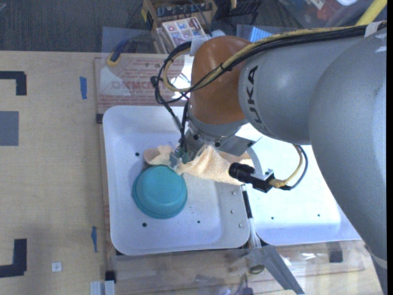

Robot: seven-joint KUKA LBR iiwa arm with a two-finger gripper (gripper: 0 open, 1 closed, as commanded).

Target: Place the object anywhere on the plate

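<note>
End effector status: we locate it low over the left bin, at the pale yellow cloth; we cannot tell its state. We see the cloth crumpled in that bin's middle, extending toward the right wall. We see the teal plate touching the cloth's lower-left edge. We note the right bin adjacent on the table.

Pale wooden bench, grey floor, perhaps cluttered boxes behind
</note>
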